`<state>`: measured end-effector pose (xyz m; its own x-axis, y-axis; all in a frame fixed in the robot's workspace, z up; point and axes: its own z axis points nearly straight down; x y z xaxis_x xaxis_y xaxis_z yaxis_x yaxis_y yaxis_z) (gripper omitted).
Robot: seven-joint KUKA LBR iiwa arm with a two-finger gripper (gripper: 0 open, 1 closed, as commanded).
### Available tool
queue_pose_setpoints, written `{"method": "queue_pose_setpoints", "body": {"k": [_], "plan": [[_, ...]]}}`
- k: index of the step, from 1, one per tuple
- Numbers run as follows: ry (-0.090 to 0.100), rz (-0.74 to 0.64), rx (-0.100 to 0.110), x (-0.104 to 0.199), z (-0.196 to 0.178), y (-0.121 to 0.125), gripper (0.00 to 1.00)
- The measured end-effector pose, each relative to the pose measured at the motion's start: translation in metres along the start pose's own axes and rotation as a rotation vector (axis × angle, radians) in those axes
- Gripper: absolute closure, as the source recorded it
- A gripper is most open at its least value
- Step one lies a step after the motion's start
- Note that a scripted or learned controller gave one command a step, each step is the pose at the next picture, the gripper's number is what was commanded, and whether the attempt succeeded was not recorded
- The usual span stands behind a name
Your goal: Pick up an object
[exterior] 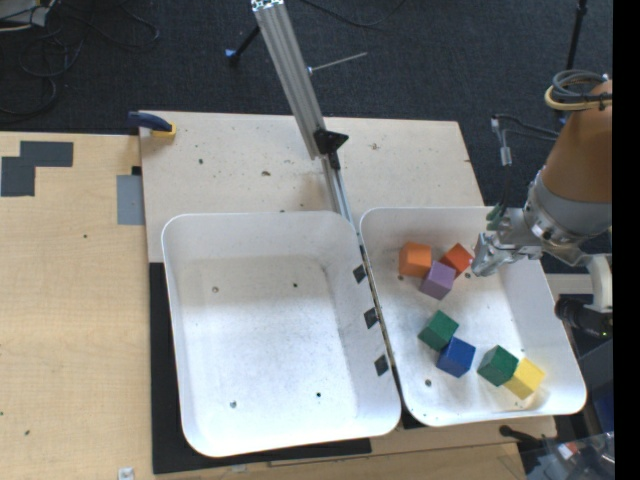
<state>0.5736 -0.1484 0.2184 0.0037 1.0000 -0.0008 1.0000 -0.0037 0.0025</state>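
Yellow block (529,378) and its neighbours lie well below the gripper (484,260) (finger spread impossible to tell), while the red-orange cube (458,258) just beside its tip looks light, rigid, smooth-faced, best pinched across two opposite flat sides.

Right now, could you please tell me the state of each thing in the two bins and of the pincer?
pincer: low in the right bin, beside the red block
orange block: loose
red block: loose
purple block: tilted
green block: touching the blue block
second green block: touching the yellow block
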Motion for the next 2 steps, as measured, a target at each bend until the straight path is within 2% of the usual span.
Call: {"method": "queue_pose_setpoints", "body": {"k": [1,2], "plan": [[0.0,-0.004,-0.001,-0.001,-0.049,0.001,1.0],[0.001,-0.006,0.005,0.044,-0.042,-0.02,1.0]]}}
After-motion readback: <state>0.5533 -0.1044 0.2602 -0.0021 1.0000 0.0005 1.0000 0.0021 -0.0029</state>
